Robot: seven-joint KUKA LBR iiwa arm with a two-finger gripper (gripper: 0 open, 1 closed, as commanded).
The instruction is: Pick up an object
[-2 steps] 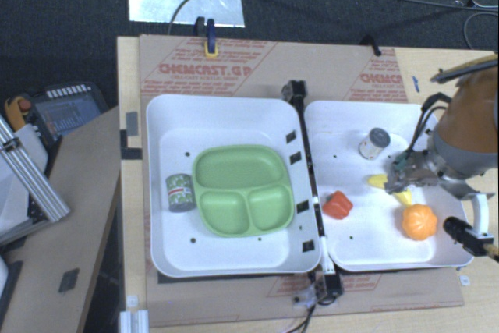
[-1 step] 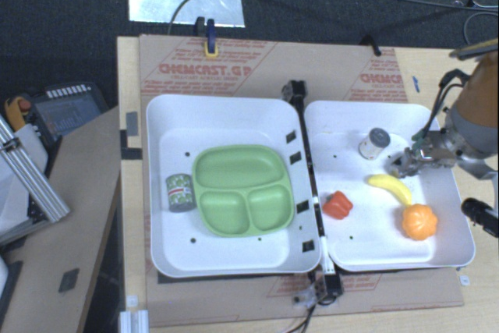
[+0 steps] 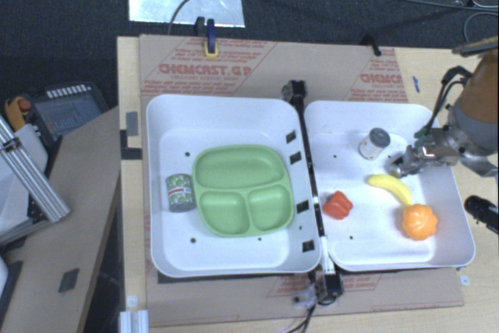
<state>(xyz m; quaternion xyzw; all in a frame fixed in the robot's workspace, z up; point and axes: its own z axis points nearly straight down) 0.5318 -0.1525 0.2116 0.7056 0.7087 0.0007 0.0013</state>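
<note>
White plastic bins sit side by side; the left bin [image 3: 160,168] carries a green divided plate [image 3: 240,189] with a small can [image 3: 180,192] touching its left edge. My right bin [image 3: 460,246] holds a yellow banana [image 3: 391,185], an orange fruit [image 3: 419,221] beside its lower end, a red pepper [image 3: 337,204] and a grey-capped jar [image 3: 375,142]. My gripper [image 3: 404,162] hovers just above the banana's upper end; its spread I cannot tell.
</note>
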